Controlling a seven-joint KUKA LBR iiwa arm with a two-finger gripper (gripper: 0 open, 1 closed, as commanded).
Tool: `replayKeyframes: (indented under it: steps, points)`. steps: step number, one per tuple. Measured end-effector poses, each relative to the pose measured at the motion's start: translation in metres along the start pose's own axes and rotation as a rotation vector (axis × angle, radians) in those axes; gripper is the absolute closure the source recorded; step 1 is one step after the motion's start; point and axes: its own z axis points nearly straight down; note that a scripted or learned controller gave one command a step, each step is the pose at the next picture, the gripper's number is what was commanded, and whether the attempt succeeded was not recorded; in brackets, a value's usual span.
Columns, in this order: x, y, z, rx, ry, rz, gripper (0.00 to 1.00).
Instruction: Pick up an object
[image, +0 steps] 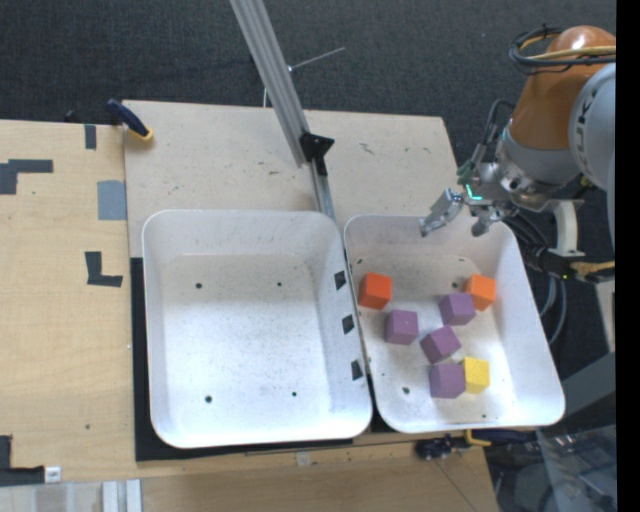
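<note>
Two white bins (160, 240) sit on a scuffed plywood bench (220, 150) over dark carpet; the pincer (458, 217) hangs released.

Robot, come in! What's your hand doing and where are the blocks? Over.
Hand open, holding nothing, above right white bin's back edge. Seven small foam cubes lie inside. Nothing in the way.

matt foam-like blocks (401, 326); smooth plastic bins (170, 240)
</note>
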Motion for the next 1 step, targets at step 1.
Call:
replayKeyframes:
  steps: [1]
  points:
    - [-0.0001,0.0009,-0.0029,-0.004,-0.002,-0.001,0.0]
